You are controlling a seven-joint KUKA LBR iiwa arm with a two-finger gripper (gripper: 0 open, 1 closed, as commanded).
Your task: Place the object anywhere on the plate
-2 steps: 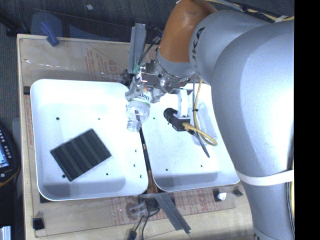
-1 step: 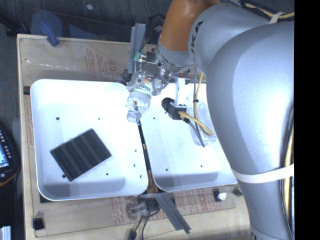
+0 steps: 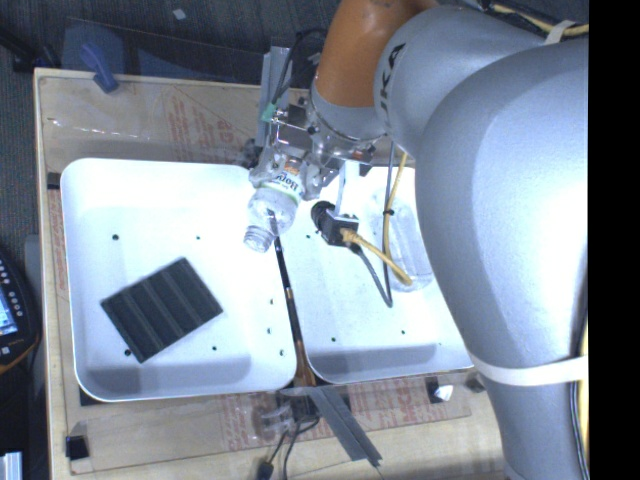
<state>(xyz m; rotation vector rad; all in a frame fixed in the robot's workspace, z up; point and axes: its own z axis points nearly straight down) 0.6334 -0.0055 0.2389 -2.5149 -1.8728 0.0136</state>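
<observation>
A dark grey ridged plate (image 3: 162, 308) lies flat in the lower left part of the left bin (image 3: 90, 193). A clear plastic bottle (image 3: 272, 205) with a white label hangs tilted over the left bin's upper right corner, its cap end pointing down and left. My gripper (image 3: 292, 164) is at the bottle's upper end and shut on it, with the bottle's body showing below the fingers. The bottle is up and to the right of the plate, well apart from it.
The right bin (image 3: 370, 363) lies under the arm, and a clear plastic object (image 3: 410, 253) rests in it, partly hidden. A black and yellow cable (image 3: 352, 240) hangs from the wrist over that bin. A dark ridge (image 3: 288, 298) divides the two bins.
</observation>
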